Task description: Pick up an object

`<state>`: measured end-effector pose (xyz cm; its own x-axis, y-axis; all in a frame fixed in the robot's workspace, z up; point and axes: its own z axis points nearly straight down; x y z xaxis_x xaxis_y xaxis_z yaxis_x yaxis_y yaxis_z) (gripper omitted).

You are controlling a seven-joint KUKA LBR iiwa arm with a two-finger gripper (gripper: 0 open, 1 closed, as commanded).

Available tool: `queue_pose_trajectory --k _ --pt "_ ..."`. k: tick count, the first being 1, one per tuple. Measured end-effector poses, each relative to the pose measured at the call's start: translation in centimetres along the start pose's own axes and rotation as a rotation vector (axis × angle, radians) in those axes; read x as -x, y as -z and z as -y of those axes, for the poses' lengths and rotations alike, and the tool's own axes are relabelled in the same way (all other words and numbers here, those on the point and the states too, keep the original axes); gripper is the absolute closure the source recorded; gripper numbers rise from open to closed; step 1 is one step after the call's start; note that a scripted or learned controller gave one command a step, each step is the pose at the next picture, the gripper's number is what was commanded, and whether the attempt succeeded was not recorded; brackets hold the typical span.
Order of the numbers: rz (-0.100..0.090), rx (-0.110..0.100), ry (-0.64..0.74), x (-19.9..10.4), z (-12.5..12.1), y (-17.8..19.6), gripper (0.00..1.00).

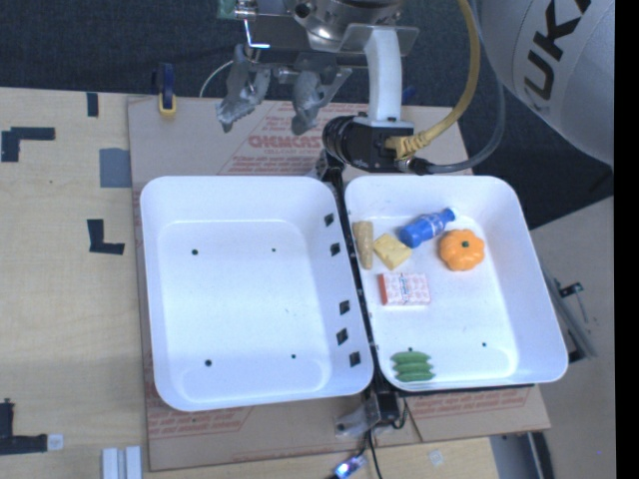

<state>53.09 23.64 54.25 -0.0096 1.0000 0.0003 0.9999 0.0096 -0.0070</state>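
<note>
My gripper (272, 110) hangs high above the back edge of the left bin (165, 203), its two metal fingers (240, 96) spread apart with nothing between them. All the objects lie in the right bin (514, 218): a blue bottle (426, 228), an orange pumpkin-like fruit (461, 250), a yellow block (391, 252), a tan stick (363, 244), a red-and-white packet (403, 289) and a green pea pod (412, 366) near the front rim.
The two white bins sit on a cardboard sheet (270, 143) on the wooden bench. Black clips (346, 312) run along the divider between the bins. A yellow-and-blue clamp (166, 93) stands at the cardboard's back left corner.
</note>
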Motion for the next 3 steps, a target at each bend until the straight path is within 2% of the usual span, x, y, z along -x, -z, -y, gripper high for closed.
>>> queue_pose_trajectory --k 3 --pt "0.001 -0.004 0.004 -0.2 0.0 2.9 1.0"
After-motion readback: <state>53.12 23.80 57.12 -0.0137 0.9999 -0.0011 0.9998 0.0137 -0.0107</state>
